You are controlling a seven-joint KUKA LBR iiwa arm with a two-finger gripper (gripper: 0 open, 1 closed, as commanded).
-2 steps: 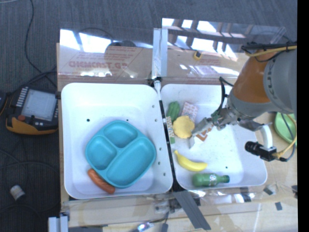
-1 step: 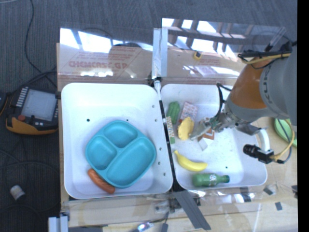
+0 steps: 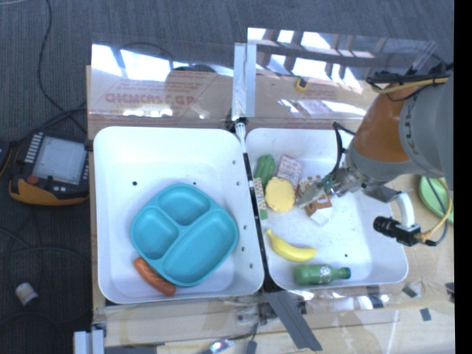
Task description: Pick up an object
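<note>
Bench [image 3: 162,94] with two white bins [image 3: 118,168] side by side

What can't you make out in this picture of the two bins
- Claw, camera view: small and blurred, so its grip cannot be told.
- Hot dog: one end hidden under the blue plate.
- Packet: print too small to read.
- Cucumber: lower end behind the yellow round toy.

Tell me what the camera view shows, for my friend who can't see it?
A grey robot arm with an orange band reaches from the right into the right white bin, its gripper low among a yellow round toy, a banana and a green bottle. The left white bin holds a blue divided plate and an orange carrot-like toy.
</note>
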